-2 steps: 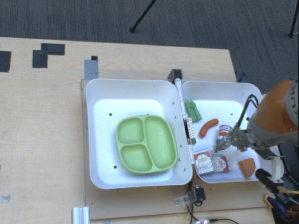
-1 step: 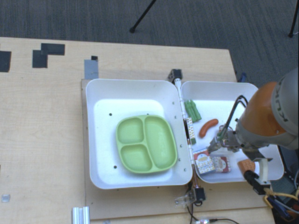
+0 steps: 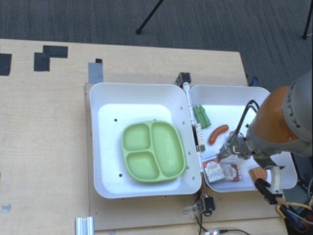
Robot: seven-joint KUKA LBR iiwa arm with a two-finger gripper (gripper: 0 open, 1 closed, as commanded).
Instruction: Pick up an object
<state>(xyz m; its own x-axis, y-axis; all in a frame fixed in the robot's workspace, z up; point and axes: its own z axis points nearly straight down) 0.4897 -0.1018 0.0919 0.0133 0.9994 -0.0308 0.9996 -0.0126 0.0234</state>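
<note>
Two shallow white bins sit side by side on the pale wooden desk (image 3: 44, 131). The left bin (image 3: 105, 146) holds one thing: a light green plate (image 3: 153, 151) with three compartments, two smaller ones on its left side and one long one on its right.

The right bin (image 3: 230, 94) holds several small things. One green piece, like a pair of bean pods (image 3: 201, 115), lies near the bin's far left corner, its long axis running from far-left to near-right. One red-orange sausage (image 3: 218, 133) lies just right of it and slightly nearer, tilted, its upper end pointing to the far right and its lower end to the near left. One flat packet with red and white print (image 3: 221, 171) lies at the near edge of the bin; its print is too small to read. One small orange piece (image 3: 257, 172) shows at the near right, partly under the arm.

The arm comes in from the right, its orange band (image 3: 275, 117) above the right bin, with a black cable looping over it. The gripper (image 3: 229, 150) reaches down between the sausage and the packet, close above the packet's far edge. Whether the jaws are apart or together cannot be told, for the wrist hides them, and nothing can be seen between them.

On the desk's far left are four dark patches (image 3: 49, 57).
</note>
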